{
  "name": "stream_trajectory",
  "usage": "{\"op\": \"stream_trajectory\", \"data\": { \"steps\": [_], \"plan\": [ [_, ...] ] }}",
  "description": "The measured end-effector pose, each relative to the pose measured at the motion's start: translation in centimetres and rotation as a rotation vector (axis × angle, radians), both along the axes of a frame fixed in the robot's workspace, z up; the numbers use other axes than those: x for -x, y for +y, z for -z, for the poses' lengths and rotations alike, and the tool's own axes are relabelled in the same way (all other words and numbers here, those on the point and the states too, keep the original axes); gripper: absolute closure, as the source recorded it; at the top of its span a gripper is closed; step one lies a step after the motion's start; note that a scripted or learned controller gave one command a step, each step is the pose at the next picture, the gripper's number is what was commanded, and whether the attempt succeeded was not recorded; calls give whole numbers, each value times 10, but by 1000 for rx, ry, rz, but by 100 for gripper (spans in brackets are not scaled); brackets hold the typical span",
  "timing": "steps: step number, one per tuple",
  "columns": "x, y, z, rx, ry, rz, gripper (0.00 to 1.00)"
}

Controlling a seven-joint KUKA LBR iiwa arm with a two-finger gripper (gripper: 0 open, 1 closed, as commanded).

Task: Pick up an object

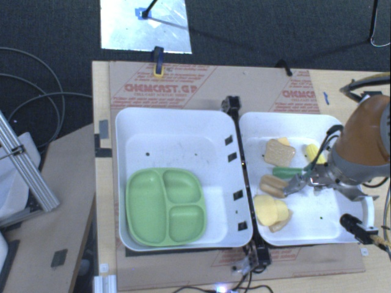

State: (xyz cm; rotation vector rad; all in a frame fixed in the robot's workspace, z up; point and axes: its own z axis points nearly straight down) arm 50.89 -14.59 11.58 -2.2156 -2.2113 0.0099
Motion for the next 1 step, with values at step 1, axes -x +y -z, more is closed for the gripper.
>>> {"op": "stream_trajectory", "data": {
  "steps": [1],
  "plan": [
    [-44,66,31,2,-20,-11,0]
  ]
}}
